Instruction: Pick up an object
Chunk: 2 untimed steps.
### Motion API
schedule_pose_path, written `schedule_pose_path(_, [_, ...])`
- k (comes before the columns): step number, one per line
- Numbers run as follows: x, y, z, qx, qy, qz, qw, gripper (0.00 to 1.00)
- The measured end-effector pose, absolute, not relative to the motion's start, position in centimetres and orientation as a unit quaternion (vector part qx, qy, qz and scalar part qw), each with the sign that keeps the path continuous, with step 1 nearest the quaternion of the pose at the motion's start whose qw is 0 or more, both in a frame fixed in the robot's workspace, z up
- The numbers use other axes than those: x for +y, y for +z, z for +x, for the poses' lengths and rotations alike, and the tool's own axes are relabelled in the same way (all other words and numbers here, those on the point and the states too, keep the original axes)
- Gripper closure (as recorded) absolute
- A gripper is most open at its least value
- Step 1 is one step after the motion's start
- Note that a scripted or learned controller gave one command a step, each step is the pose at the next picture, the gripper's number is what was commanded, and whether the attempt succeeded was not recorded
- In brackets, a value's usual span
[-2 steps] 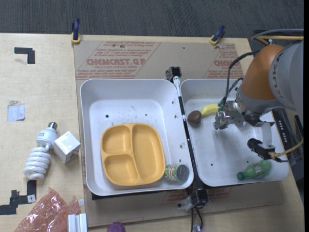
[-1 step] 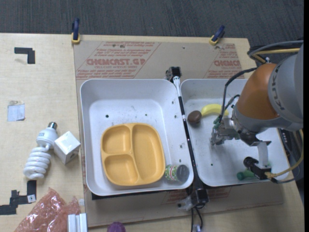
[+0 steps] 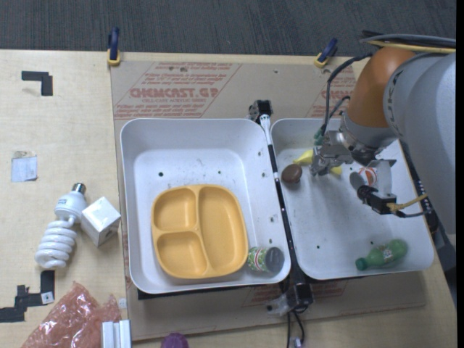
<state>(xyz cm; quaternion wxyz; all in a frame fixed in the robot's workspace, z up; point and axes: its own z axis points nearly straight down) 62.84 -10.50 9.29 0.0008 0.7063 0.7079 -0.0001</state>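
Basically the claw [image 3: 324,159] sits over a yellow object [image 3: 307,156] w/ the brown object [image 3: 291,173] just camera-left; can't tell if it's open or gripping.

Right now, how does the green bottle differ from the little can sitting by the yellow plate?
The green bottle lies on its side in the right bin, near its front right corner; the can is in the left bin, touching the yellow plate. The bottle is long, slim and plain green; the can is short and stubby, with a patterned label and a grey end. Both lie near their bins' front edges.
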Motion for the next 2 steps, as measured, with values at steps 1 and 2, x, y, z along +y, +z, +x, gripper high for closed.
schedule_pose_path(1, [-13.0,12.2,65.9,0.708,0.0001,0.706,0.001,0.00])
schedule_pose_path(2, [-13.3,10.5,64.1,0.709,0.0095,0.706,0.013,0.00])
